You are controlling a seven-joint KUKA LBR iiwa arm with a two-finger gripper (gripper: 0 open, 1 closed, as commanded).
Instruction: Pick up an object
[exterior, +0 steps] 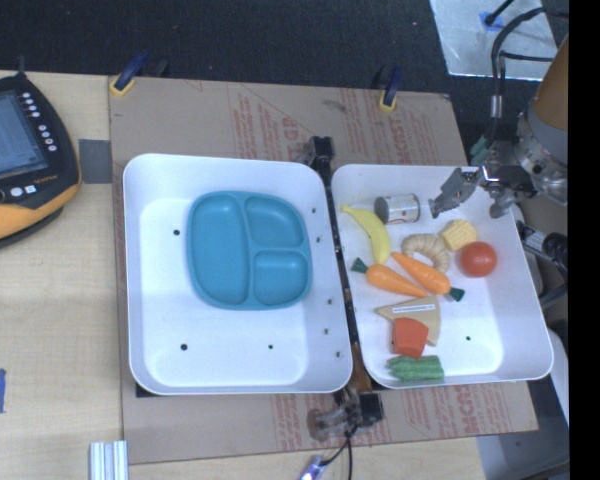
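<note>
A: Item status, right bin (520, 298)?
B: Toy corn cob (458, 234), tomato (477, 258), two carrots (410, 274), banana (370, 230), metal can (397, 208) are all lying on the bin floor; nothing is being lifted.
A: The hand (477, 194)?
B: It is hovering released, fingers spread and grasping nothing, just above the corn. Descent, closing and lifting are all remaining.
A: Left bin?
B: Blue divided plate (248, 249).

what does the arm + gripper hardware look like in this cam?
The gripper is bare grey metal, with two slim dark-tipped fingers splayed from a compact silver wrist block. Above it, at the frame's right, an orange-tan patch of the arm shows. A black cable loops down to the wrist. Markings are too small to make out.
</note>
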